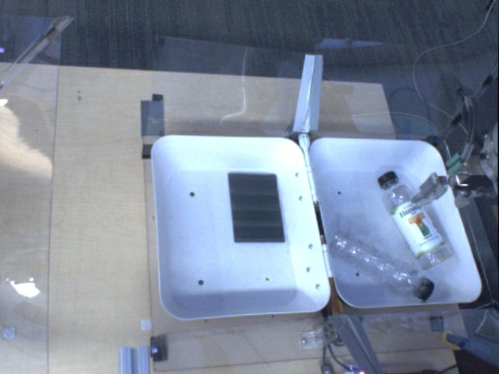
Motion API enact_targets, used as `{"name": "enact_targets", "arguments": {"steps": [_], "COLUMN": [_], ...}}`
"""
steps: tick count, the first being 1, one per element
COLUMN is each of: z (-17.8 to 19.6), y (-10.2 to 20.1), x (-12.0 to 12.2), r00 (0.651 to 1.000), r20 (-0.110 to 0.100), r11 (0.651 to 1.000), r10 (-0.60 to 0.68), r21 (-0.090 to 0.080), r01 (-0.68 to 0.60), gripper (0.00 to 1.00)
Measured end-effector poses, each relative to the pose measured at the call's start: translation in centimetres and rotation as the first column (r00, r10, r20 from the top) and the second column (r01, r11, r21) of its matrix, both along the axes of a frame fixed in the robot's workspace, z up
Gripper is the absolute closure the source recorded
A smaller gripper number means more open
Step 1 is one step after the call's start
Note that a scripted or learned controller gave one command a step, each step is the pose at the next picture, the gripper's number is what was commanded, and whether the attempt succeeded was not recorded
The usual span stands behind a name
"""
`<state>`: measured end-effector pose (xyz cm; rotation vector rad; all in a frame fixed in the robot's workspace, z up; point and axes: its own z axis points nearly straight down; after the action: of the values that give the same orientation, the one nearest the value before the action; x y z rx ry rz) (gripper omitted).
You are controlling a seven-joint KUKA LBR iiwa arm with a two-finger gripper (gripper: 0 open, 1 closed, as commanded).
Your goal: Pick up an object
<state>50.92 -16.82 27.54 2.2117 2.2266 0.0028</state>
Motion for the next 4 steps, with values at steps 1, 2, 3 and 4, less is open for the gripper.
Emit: {"name": "enact_targets", "arguments": {"steps": [1,2,3,4], "z": [-8.4,-18.5,-18.8,-17.4], "y": [-0.7,-3.5,-3.1,-3.0], "x": [5.3,9.8,13.6,13.9], "r00": [0.998,0.955,0.974,0.973], "r20": [-0.002,0.004,0.005,0.013], "r11": [0.998,0.955,0.974,0.973], "r10": [0.061,0.297,0.227,0.232], "r21": [0.001,-0.003,-0.003,-0.007], "r01": [-0.061,-0.297,-0.227,-0.232], "gripper": [0.00,0.00,0.00,1.00]}}
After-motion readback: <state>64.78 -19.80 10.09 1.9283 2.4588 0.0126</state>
